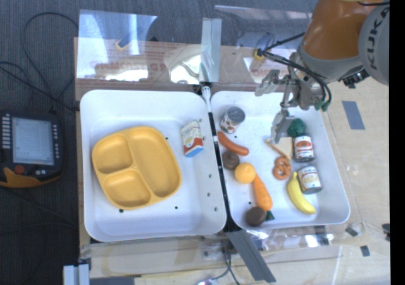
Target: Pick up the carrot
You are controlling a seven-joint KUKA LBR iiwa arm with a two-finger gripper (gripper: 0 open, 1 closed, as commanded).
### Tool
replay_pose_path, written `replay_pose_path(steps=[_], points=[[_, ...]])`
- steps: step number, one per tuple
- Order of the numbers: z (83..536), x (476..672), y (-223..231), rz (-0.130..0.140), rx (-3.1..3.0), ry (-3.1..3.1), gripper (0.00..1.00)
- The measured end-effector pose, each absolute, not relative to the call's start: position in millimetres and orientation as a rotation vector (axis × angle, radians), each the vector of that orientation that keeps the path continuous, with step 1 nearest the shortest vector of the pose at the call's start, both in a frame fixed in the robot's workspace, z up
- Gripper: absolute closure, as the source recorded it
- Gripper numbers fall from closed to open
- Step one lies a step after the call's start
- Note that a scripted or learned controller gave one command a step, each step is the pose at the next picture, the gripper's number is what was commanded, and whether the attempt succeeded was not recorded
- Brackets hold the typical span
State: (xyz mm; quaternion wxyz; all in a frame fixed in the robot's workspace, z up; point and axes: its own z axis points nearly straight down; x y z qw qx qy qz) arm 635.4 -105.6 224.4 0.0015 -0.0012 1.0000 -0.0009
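The carrot is orange with a small green end. It lies slantwise near the front of the right bin, between an orange fruit and a brown ball. My gripper hangs over the back half of that bin, beside a green object. It is well behind the carrot and a little to its right, and nothing is visibly held in it.
The right bin also holds a red sausage, a pretzel, a banana, two small cans and a grey-topped can. In the left bin are a yellow divided plate and a small carton.
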Motion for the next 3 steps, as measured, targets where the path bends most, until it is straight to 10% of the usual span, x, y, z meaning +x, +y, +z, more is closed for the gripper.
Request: replay_pose_path(steps=[1,3], points=[[156,559.8,-94,0.001,0.232,3.138,0.00],[89,488.9,-100,0.006,1.211,2.882,0.00]])
